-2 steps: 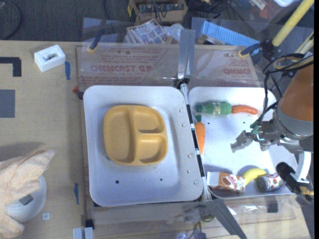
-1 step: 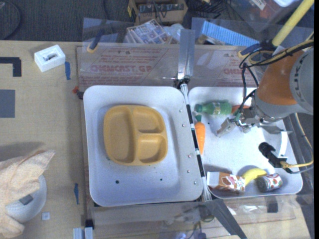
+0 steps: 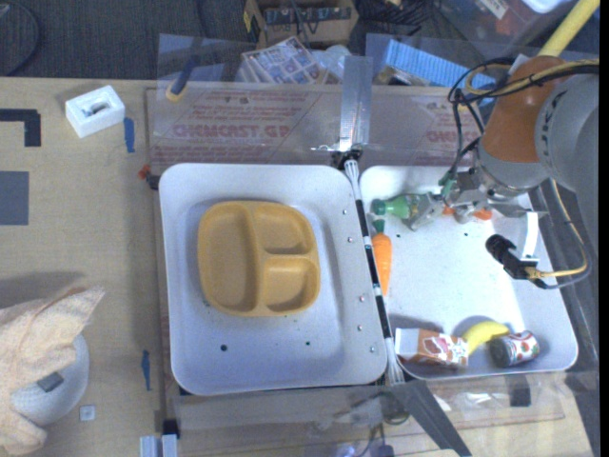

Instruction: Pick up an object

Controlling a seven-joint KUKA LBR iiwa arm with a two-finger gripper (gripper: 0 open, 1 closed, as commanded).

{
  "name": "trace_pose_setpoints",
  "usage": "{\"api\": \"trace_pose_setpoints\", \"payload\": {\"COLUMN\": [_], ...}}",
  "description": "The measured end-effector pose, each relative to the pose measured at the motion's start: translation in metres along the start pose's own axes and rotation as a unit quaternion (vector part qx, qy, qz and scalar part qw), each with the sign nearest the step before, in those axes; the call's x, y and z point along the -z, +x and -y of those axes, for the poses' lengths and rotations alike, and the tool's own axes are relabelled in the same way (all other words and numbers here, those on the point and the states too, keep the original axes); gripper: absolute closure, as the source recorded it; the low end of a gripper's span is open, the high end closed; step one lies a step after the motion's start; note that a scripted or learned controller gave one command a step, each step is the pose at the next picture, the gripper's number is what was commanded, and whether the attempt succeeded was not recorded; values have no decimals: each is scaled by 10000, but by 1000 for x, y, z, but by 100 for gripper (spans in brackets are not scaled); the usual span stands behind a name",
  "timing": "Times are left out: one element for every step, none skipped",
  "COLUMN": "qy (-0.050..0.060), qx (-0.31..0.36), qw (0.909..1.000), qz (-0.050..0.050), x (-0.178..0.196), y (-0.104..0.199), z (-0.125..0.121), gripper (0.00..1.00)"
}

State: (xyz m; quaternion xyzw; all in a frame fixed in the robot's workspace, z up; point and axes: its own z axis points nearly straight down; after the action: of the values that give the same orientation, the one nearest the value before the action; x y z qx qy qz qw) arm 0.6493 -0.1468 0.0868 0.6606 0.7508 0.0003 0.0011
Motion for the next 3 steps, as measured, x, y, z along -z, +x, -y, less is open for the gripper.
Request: {"api": "trace_pose_setpoints", "payload": {"qy": [177,103,143], "qx": [-748,95,93], "qw": [9970,9999,9999], "qz": [37,-3,-20], "x": [-1,-1,10], "y": [35,49,49], "z": [-13,-20,-19], "gripper": [0,0,100]}}
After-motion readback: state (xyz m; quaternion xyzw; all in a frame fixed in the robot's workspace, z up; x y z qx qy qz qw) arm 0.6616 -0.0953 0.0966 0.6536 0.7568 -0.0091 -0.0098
